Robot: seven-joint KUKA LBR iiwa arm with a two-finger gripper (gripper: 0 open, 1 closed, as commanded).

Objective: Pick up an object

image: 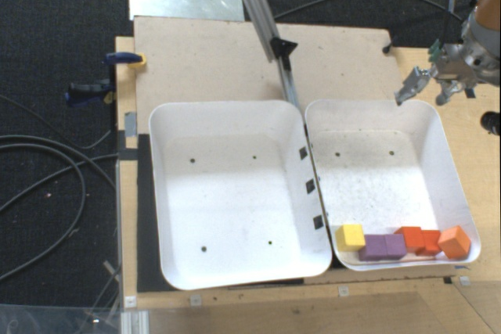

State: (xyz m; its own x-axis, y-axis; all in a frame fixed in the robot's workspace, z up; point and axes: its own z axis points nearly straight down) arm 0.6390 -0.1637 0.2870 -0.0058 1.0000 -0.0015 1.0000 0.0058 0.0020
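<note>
Nothing picked yet: metal two-finger gripper (427,86) hovers at upper right of frame over the far rim of the right shallow white plastic bin (450,160), fingers spread and holding nothing. Targets sit along that bin's lower edge at lower right: small yellow block (350,236), matte purple block (383,246), red-orange block (419,239), orange cube (455,242), all foam-like and blocky; reach and grasp are left

One camera above the bench (235,51) looks down aslant; seemingly fairly high.
</note>
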